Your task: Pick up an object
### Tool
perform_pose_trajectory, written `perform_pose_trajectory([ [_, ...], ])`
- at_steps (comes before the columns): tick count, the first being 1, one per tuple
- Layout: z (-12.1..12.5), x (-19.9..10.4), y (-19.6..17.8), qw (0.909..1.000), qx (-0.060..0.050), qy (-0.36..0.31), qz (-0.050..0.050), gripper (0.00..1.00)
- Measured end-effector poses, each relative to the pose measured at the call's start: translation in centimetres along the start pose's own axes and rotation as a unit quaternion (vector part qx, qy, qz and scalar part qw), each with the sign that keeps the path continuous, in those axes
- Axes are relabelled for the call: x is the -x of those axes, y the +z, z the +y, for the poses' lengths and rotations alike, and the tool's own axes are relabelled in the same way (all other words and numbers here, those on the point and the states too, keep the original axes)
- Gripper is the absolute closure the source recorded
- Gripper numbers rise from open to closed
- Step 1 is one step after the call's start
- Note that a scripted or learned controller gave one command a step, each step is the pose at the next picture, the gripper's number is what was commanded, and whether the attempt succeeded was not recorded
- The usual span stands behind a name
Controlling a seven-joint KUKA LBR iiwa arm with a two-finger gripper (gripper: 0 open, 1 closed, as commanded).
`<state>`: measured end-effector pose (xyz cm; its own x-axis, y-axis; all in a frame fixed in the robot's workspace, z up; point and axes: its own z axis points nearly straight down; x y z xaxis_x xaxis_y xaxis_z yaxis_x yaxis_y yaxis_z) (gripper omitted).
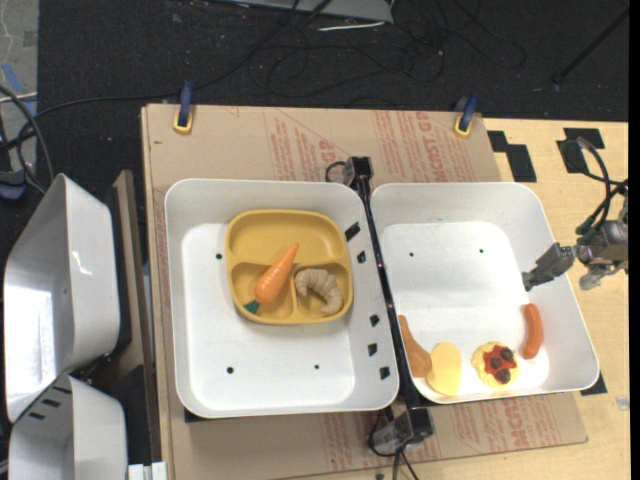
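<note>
My gripper (558, 268) hangs over the right rim of the right bin (450, 208), just above a red-orange sausage (533, 329). Along that bin's front edge lie a yellow slice (446, 366), a brown drumstick-like piece (413, 345) and a small yellow tart with red topping (497, 362). In the left bin (200, 368) stands a yellow divided plate (262, 230) holding a carrot (276, 273) and a pale shrimp (320, 287). Nothing is seen held in the gripper.
Both bins sit on a cardboard sheet (300, 138) held by two clamps at the back. White containers (55, 278) stand off the bench at the left. Cables run behind the bench and beside the arm at the right.
</note>
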<state>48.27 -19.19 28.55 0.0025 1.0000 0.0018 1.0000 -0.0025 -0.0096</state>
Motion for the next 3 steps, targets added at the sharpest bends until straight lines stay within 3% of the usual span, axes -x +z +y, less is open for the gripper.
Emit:
perform_pose_trajectory([
  [1, 0.2, -0.1, -0.5, 1.0000, 0.005, -0.002, -0.001, 0.00],
  [3, 0.3, -0.4, 10.4, 1.0000, 0.002, 0.000, 0.000, 0.00],
])
